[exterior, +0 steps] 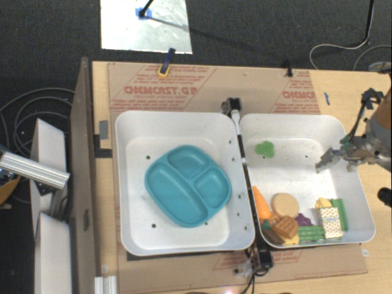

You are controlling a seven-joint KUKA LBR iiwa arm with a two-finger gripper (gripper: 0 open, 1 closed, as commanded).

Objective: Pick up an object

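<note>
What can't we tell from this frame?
- tool: small and blurred in the camera view, so its grip state is unreadable.
- Arm: cut off by the right edge.
- toy food pile: items overlap; lower ones are hidden, several too small to identify.
- green piece: too small to name.

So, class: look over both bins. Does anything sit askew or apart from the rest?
Mildly. The teal tray lies turned at an angle in the left bin. In the right bin, one green piece sits alone, apart from the toy food heaped at the near edge.
</note>
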